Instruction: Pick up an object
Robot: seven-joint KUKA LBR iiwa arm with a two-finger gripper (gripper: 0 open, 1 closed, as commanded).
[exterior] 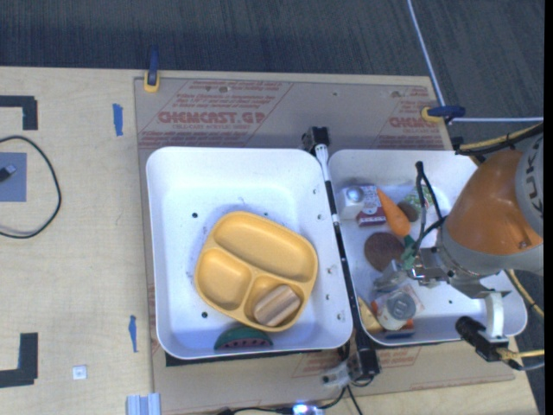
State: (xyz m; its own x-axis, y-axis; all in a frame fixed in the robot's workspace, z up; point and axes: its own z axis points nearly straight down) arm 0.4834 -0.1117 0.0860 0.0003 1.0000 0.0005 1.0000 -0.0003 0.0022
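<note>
Grey arm (484,249) reaches down into the right bin (510,318); its end effector (406,271) hovers by a brown disc (383,249), finger state indiscernible. Next: descend squarely onto one object.

In the right bin (514,316), a carrot (395,213) lies slanted at about twelve o'clock, a brown disc (383,249) sits near the centre, and a small round can (397,308) lies at about seven o'clock, near the front wall.
</note>
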